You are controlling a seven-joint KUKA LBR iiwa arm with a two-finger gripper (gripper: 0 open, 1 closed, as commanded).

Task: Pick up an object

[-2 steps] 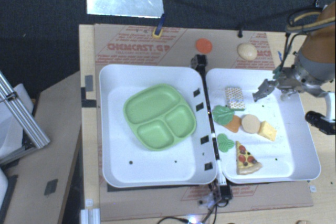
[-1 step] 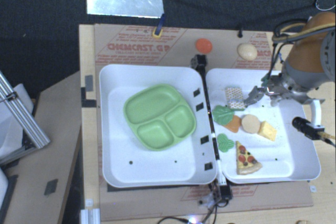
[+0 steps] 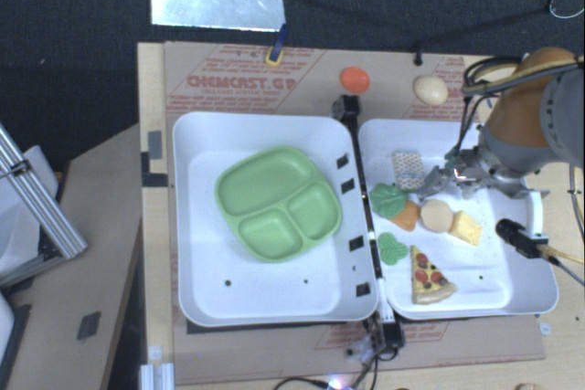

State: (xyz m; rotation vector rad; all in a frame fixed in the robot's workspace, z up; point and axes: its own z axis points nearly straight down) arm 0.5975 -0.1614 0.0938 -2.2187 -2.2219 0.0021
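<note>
— What lies in the right bin [image 3: 526,292]?
— A pizza slice [image 3: 430,278] flat near the front; a yellow cheese wedge [image 3: 466,228] touching a round beige piece [image 3: 436,216]; an orange piece [image 3: 406,216] under a green leaf [image 3: 388,199].
— Anything else?
— A smaller green leaf [image 3: 393,247] by the divider, and a speckled pale piece [image 3: 408,167] farther back.

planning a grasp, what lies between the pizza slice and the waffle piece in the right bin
In the camera view, a round bun lies between the pizza slice and waffle piece.

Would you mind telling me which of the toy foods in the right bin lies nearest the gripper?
The round beige piece lies nearest the gripper, just below it; the pizza slice and yellow cheese wedge lie farther off.
</note>
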